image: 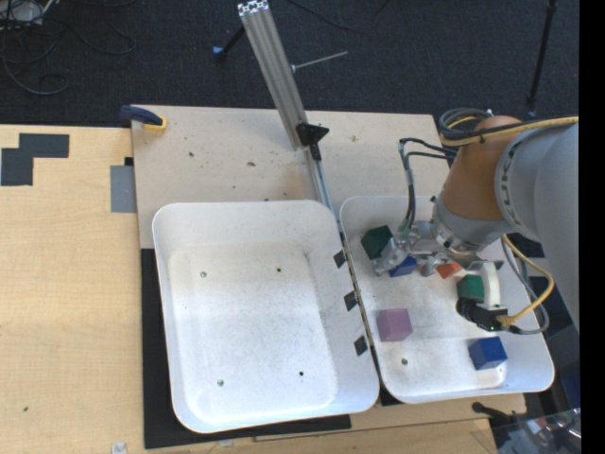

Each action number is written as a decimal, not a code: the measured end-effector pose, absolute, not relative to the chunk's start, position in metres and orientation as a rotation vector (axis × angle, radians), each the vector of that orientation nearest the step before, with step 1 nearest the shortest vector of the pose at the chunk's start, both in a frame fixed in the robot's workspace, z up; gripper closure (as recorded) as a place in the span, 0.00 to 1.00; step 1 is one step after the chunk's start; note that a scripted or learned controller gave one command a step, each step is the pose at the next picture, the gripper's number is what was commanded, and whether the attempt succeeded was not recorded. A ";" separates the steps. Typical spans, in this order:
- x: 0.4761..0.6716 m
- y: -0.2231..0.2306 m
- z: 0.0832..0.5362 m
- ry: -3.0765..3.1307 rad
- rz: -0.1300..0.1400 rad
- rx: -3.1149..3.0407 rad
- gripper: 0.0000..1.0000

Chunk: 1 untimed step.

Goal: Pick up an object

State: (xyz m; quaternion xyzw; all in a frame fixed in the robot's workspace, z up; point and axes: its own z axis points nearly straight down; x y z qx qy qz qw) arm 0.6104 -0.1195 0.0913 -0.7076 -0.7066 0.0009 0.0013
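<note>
I see the arm (501, 183) reaching in from three o'clock, its orange band above the wrist, and the gripper (408, 255) is down in the right bin (529, 375), toward that bin's ten o'clock corner. I cannot tell how the tool stands; its tips are a blur of metal against the objects there. A dark green block (376, 241) lies just at the gripper's ten o'clock side, touching or nearly so. A small blue piece (404, 268) sits right under the tool at its six o'clock, and I cannot say whether it is gripped. A small orange-red piece (446, 270) lies just at its three o'clock. A green object (471, 288) rests near the bin's three o'clock edge. The purple cube (394, 324) sits apart at the bin's seven o'clock, and the blue cube (488, 352) at five o'clock. The left bin (189, 230) lies at nine o'clock of the right one, their rims touching.
</note>
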 end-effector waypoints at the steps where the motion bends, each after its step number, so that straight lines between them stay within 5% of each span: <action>1: 0.610 -0.121 0.101 -2.210 0.004 -2.226 1.00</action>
